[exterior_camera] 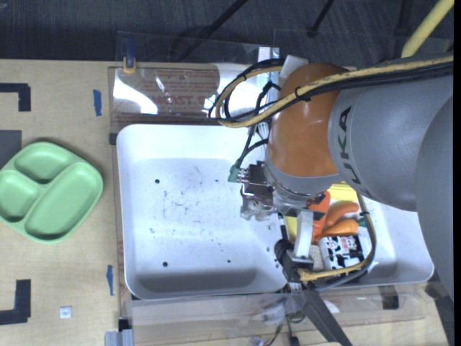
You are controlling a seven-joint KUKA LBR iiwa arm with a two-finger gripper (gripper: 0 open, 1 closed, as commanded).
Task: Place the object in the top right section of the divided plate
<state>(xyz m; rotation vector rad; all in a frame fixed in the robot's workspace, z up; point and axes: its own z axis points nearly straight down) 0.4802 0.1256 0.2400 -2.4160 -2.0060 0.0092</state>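
Note:
The green divided plate lies on the wooden bench at the far left, outside the bins, with two small sections and one long one. My gripper hangs below the orange wrist band, over the right edge of the left white bin. The arm's bulk hides what lies directly under it. Just right of the gripper, in the right bin, lie orange carrot-like pieces, a yellow item and a black-and-white patterned item. I see nothing held by the gripper.
The left bin's floor shows only scuffs and small dark specks. The grey arm covers most of the right bin. A clear plastic sheet stands behind the bins. Black tape marks sit on the bench near the plate.

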